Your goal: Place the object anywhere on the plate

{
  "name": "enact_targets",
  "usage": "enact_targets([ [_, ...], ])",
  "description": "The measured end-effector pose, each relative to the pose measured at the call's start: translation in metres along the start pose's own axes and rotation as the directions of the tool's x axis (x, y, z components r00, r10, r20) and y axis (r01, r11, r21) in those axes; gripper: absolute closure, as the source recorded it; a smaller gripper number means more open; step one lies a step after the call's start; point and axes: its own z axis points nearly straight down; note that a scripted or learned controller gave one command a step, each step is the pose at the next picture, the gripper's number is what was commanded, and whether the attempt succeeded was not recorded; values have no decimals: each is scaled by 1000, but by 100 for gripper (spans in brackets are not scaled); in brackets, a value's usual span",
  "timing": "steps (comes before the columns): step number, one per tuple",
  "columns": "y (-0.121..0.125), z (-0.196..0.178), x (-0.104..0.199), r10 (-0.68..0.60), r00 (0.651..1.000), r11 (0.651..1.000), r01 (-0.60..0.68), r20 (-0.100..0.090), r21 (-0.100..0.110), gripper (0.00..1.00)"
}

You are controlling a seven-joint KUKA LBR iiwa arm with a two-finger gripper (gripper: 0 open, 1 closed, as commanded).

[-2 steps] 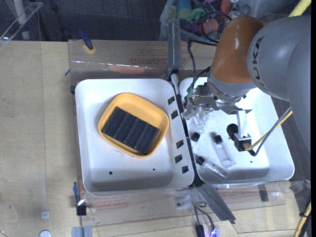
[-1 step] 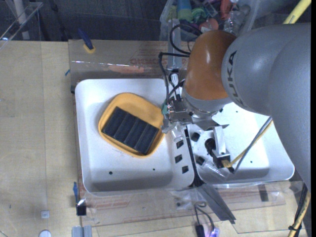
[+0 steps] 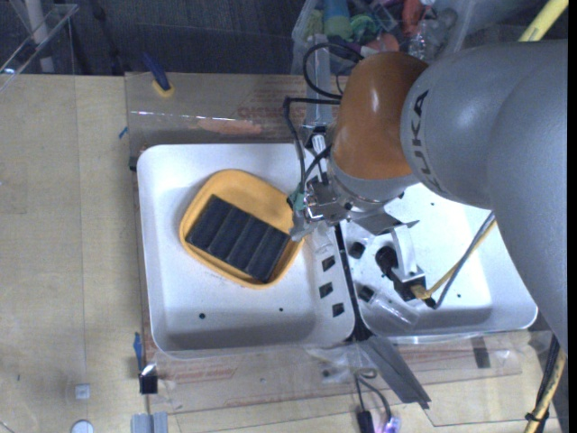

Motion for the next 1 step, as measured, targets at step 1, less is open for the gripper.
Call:
enact_targets([
  [1, 0, 0, -1, 1, 1000, 1000, -1, 0, 0, 0],
])
